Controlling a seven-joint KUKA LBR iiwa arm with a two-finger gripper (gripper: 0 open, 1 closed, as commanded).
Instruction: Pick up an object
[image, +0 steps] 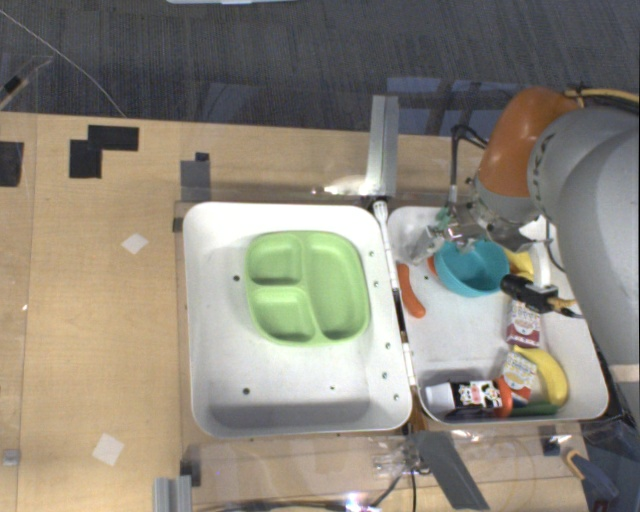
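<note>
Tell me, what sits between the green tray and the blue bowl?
In the camera view, an orange carrot-like piece lies between the green tray and the blue bowl, just past the bins' shared edge.

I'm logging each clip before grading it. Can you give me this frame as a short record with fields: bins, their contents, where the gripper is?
left bin: holds a green divided tray, lying flat
right bin: blue bowl, orange carrot-like piece by the left wall, banana, small packets and other items along the right and near edges
gripper: at the far end of the right bin, at the blue bowl's rim
grasp: nothing seen between the fingers
arm: reaches in from the right
</note>
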